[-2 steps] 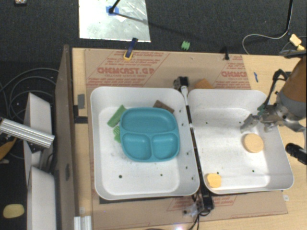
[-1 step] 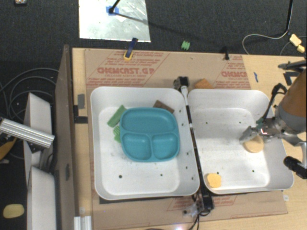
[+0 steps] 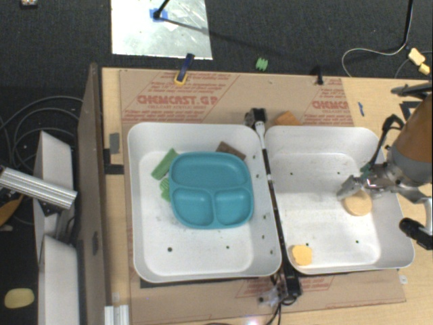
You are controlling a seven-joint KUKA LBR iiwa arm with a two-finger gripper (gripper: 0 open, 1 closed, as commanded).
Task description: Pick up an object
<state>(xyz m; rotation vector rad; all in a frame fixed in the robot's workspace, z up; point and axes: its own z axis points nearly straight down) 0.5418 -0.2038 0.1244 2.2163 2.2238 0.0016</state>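
At the near edge of the right bin [image 3: 318, 175], close to its near left corner, lies a small round yellow piece [image 3: 302, 254]. It sits alone on the white floor, well apart from the claw.

Farther back, by the right side of this bin, lies a round tan piece [image 3: 359, 205]. The claw [image 3: 352, 187] is right at the far edge of this tan piece, low over the bin floor. It is not clear if the two touch. It is also not clear how far open the claw is, and nothing can be seen held in it. The grey arm [image 3: 411, 151] comes in over the right wall of the bin.

Just left of the right bin stands the left bin [image 3: 152, 249], and their walls meet. A blue plate [image 3: 210, 188] with three parts lies in it. Green pieces [image 3: 164, 164] poke out from under the plate on the side away from the right bin. A brown piece [image 3: 231, 150] peeks out at the plate's far edge.

Just behind the far left corner of the right bin, an orange piece [image 3: 287, 119] lies on the brown board [image 3: 203, 93] under both bins.

Farther back and to the left, a yellow and blue clip [image 3: 183, 70] sits at the board's far edge. A small green thing [image 3: 262, 63] lies on the dark floor behind the board. Farthest from the bin, back and left, a shiny sheet [image 3: 162, 19] lies flat on the floor.
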